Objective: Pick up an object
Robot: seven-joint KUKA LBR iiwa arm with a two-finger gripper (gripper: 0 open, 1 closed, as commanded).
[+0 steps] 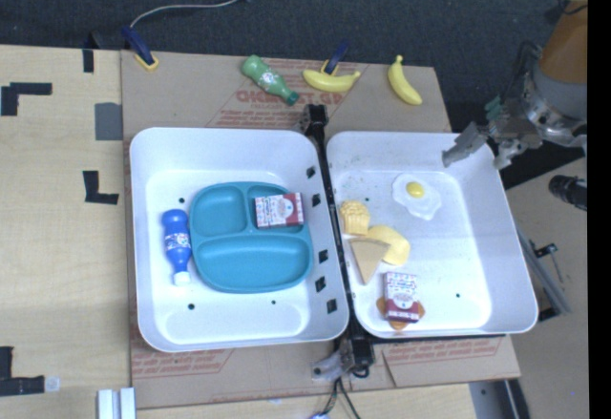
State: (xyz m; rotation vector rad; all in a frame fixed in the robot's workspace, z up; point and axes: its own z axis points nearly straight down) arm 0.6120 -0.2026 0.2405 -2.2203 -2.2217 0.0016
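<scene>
Right bin (pixel 496 217) holds the pickable stuff: fried egg (pixel 416 193) upper middle, corn piece (pixel 355 215) by the left wall, yellow curved piece (pixel 390 243) and cheese wedge (pixel 367 260) touching just below it, small red-white packet (pixel 401 299) near the front edge. Right half of that bin's floor is bare, open room there. Gripper (pixel 477 144) hovers over the bin's upper right rim, holding nothing; whether its fingers are apart or closed, cannot tell. Left bin (pixel 153 217): blue sectioned tray (pixel 250 255) in the middle, red-white carton (pixel 279 210) on its upper right compartment, blue bottle (pixel 176 245) lying just beside the tray's left edge. Strip along the front wall is free. Beyond the bins on cardboard: green bottle (pixel 269 79), two bananas (pixel 330 79) (pixel 404 83), well apart from the rims.
</scene>
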